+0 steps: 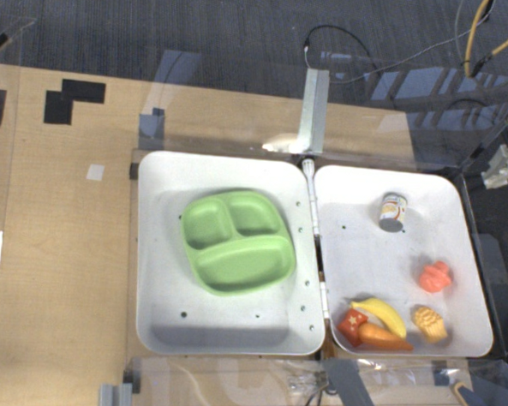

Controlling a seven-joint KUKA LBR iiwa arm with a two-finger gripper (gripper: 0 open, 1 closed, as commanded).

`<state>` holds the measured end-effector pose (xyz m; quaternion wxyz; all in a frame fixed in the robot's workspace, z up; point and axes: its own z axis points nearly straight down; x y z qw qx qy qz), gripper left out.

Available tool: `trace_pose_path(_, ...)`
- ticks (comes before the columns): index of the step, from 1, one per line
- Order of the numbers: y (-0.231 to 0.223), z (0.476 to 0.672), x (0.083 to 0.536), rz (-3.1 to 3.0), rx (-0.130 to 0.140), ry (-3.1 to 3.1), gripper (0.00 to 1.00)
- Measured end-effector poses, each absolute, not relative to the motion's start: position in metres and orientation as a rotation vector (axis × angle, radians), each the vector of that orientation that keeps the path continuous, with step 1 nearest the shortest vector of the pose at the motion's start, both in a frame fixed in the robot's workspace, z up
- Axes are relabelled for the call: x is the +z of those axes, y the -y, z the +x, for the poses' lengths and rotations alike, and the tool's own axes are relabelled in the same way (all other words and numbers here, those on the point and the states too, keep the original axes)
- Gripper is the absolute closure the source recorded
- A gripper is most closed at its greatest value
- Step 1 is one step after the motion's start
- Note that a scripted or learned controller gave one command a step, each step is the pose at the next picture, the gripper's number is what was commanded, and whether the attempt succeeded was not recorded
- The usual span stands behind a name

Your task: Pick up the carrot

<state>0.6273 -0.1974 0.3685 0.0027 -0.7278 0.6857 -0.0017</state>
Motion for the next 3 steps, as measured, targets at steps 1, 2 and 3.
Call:
trace_pose_path(1,0.161,0.670,0.438,-2.766,-0.010,-1.476,1.00)
trace_pose_path(2,0.106,0.670,0.436,-2.682,-0.004,-1.624,1.00)
trace_pose_path(3,0.184,0.669,0.437,-2.891,-0.012,-1.218,1.00)
